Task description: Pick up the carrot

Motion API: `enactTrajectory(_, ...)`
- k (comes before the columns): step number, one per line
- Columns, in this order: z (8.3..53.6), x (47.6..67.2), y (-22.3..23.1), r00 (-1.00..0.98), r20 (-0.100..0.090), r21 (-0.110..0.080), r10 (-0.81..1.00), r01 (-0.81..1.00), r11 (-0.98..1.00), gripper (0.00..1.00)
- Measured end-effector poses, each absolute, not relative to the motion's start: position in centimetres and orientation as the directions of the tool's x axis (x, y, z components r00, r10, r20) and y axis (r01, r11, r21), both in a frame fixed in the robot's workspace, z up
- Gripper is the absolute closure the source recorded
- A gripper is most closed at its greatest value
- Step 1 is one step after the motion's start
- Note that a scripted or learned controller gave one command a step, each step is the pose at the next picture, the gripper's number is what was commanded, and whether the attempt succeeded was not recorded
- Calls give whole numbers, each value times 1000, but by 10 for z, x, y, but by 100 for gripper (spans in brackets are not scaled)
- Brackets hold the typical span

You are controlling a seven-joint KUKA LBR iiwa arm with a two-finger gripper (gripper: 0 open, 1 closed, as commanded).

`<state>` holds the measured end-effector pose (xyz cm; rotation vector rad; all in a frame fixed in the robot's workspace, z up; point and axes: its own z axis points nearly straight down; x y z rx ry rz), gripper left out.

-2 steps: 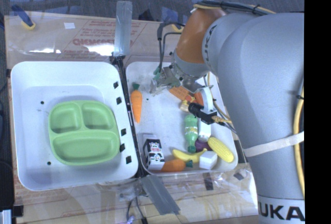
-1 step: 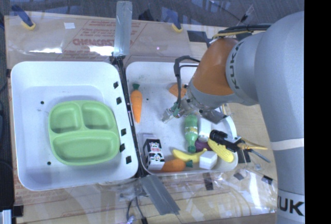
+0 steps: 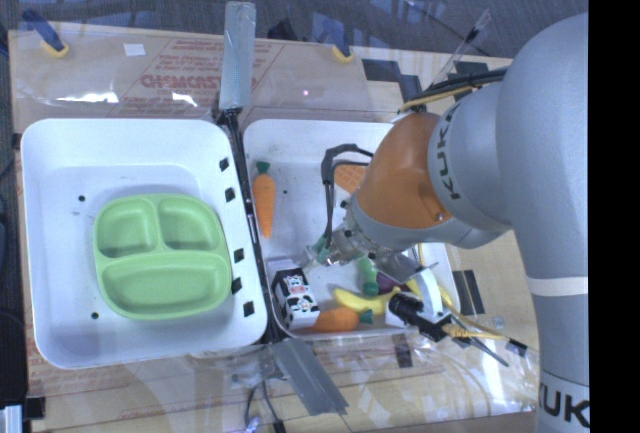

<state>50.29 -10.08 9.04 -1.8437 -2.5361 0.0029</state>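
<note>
Scanning from the left, I pass the left bin [image 3: 40, 221] with its green divided plate [image 3: 160, 256] and come to the carrot [image 3: 264, 201], which lies in the right bin [image 3: 300, 136] just beside that bin's left wall, its long axis running up and down the view with the green top at the far end. My gripper [image 3: 335, 251] hangs over the middle of the same bin, so the carrot lies to its left and a little farther from the near rim. Whether the gripper is released or clenched I cannot tell, my orange wrist [image 3: 400, 186] hiding it, and I see nothing in it.
</note>
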Motion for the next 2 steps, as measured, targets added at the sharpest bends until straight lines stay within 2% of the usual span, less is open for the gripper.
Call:
enactTrajectory(1,91,476,-140,-329,2,-4,944,944,329,100)
enactTrajectory(2,91,476,-113,-668,5,-2,744,744,668,100)
